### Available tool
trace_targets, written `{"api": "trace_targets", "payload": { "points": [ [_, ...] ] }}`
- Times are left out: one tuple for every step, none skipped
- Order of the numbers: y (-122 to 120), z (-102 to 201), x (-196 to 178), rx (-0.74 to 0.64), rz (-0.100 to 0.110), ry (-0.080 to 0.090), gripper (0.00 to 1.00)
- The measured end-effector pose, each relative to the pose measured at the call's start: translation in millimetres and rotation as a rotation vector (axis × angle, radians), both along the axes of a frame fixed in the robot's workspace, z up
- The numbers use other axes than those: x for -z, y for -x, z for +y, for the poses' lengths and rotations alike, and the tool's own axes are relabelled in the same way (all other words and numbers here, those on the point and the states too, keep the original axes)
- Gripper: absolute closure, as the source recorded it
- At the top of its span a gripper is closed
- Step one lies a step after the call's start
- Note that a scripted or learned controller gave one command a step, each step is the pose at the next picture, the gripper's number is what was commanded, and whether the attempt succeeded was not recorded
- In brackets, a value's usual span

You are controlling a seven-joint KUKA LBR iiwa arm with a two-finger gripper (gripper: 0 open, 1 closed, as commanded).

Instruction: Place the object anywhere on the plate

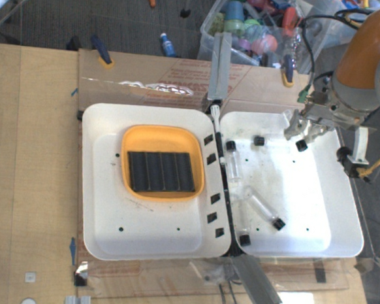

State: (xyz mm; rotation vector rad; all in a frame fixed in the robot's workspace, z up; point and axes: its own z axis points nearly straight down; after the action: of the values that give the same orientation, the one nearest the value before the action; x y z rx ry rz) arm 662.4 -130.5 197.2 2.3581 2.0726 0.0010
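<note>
Wooden desk [25, 168] at the front, bearing two white bins side by side. Nearest in the right bin [341, 225]: a small black piece [244, 239] by the divider, then a clear tube [264, 208] lying slantwise, black cap toward the front. Farther back, a second clear tube [233, 166] along the divider. Level with these in the left bin [104, 240], the orange plate [133, 143], flat, carrying a black ridged insert [161, 172].

Farther still, at the right bin's back, the tool [304, 132] hanging low, with a small black object [301, 145] just under its tip. Probably the thing to be moved, well apart from the plate and a whole bin away. Cannot tell whether the tool is wide or narrow, nor whether that object is gripped or merely beneath it.

To do this step well: confirm the grip before lifting; rise straight up to clear the bin wall and the divider; cross left without swinging; lower over the plate's middle, onto the insert, and release low so nothing bounces off.

Beyond the bins, a clear box of coloured clutter [265, 23].
</note>
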Motion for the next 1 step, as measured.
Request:
{"api": "trace_targets", "payload": {
  "points": [
    [-4.7,25.0,-27.9,-0.149,-0.002,0.0,1.0]
  ]
}}
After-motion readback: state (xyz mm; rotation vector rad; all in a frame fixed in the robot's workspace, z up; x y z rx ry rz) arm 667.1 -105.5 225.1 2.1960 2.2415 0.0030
